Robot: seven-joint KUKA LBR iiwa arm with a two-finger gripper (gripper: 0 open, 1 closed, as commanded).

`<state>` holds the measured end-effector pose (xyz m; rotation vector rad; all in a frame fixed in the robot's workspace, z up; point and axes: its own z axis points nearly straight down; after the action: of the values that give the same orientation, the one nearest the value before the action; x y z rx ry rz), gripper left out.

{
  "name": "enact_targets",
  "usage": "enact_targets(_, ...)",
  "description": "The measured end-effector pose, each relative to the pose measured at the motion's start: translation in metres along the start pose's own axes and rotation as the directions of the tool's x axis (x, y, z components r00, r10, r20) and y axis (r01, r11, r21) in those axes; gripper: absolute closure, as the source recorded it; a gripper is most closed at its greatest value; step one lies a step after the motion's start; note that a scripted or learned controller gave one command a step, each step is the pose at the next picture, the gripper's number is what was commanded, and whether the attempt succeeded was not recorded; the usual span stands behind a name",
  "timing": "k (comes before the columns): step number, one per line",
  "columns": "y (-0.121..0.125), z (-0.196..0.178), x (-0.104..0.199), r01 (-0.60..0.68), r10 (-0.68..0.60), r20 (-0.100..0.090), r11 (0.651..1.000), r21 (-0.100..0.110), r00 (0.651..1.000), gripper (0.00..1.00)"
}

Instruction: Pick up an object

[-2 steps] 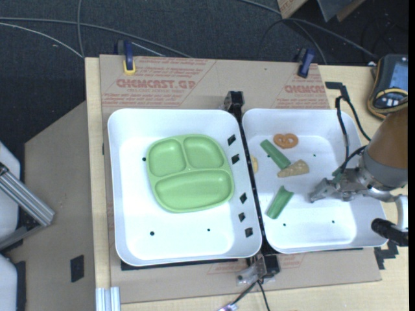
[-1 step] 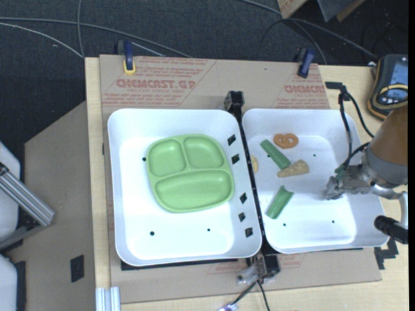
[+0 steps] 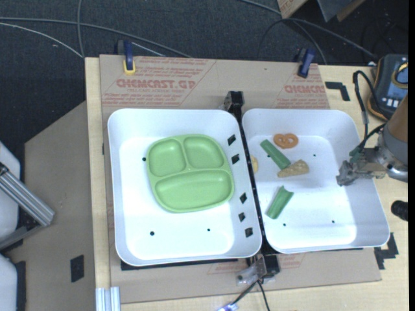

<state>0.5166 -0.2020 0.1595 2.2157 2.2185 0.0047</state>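
From above, the gripper hangs over the right edge of the right bin; whether its claw is apart or together cannot be told, and nothing shows between it. In that bin lie an orange pretzel, a green stick just below it, a tan piece touching the stick's lower end, and a green wedge further down. The left bin holds a green divided plate.
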Motion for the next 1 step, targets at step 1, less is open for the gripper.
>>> enact_targets(1, -0.0034, -0.0632, 0.0012, 0.000, 0.000, 0.000, 1.000, -0.001, 1.000, 1.00)
